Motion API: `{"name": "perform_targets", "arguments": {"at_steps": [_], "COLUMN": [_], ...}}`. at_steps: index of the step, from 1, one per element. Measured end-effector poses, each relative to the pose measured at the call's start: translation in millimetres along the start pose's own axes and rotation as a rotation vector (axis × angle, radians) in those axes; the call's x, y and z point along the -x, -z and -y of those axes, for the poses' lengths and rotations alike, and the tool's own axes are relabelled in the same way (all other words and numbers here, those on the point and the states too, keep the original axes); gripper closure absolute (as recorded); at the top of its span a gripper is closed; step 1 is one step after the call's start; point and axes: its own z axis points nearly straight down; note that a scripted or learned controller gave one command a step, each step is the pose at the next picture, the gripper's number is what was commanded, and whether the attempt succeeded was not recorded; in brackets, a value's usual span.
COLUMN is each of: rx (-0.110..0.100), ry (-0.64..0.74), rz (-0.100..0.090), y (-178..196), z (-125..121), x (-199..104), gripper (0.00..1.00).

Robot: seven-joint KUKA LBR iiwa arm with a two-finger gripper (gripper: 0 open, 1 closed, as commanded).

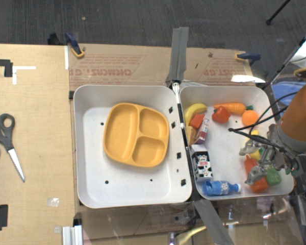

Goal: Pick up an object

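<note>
My gripper (258, 162) is low in the right bin (222, 160), near its right wall, arm coming in from the right w/ the orange band above the wrist. Metal parts of the tool show around the fingers, but wires and clutter hide the tips. Cannot tell whether they are spread or pressed together. Nothing visibly between them, so I do not count anything as held.

Candidates nearest me: red toy (251, 164) right under the tool, a green piece (273, 177) just to its right and an orange-red piece (260, 186) just beyond, toward the near-right corner. All three bunched, touching or nearly so. Exact shapes too cluttered to call.

Key relation: the red toy lies directly below / slightly left of the tool, i.e. practically no lateral travel needed. My guess is the move is a straight descent, not a reach. Its long axis looks roughly along the bin's near-far direction, not sure.

Other stuff well apart, at the far side: orange ball (250, 117), carrot (230, 107), banana (193, 111). Blue bottle (219, 188) lies on its side along the near wall, long axis left-right, left of me. Left bin (86, 152) holds a yellow divided plate (136, 135), far from me.

Risk, as I judge it: neighbours crowd the pinch and the wall is close.
</note>
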Motion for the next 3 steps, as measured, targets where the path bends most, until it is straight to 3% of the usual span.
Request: {"name": "perform_targets", "arguments": {"at_steps": [1, 2, 3], "rx": [0.0, 0.001, 0.001], "ry": [0.049, -0.014, 0.148], "rz": [-0.001, -0.002, 0.003], "y": [-9.1, -9.1, -8.3], "z": [26.0, -44.6, -83.6], "x": [0.8, 42.3, 159.4], "gripper": [0.0, 0.0, 0.0]}}
